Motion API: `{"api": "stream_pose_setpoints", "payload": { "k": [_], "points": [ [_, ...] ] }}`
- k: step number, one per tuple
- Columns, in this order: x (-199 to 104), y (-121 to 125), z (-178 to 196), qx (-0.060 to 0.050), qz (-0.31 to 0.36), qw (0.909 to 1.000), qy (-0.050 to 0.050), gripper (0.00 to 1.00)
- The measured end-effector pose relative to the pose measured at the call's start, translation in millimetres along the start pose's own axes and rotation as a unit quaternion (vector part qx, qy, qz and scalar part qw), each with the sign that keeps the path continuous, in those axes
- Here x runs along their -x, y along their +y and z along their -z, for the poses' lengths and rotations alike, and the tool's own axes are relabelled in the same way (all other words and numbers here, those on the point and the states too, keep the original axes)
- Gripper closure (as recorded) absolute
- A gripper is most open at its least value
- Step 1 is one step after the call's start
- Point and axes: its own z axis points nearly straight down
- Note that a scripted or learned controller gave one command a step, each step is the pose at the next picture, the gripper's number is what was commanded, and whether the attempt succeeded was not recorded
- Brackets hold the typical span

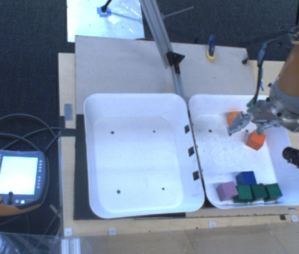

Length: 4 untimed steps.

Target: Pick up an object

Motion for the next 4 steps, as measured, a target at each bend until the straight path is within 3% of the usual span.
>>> {"api": "stream_pose_setpoints", "payload": {
  "k": [1,2,4],
  "points": [
    [0.1,0.1,0.2,0.0,-0.001,1.0,0.0,0.0],
    [-4.6,-2.2,-61.3,-0.003,-0.001,1.0,0.0,0.0],
    [4.4,-1.7,-148.9,-0.002,-0.001,1.0,0.0,0.0]
  ]
}}
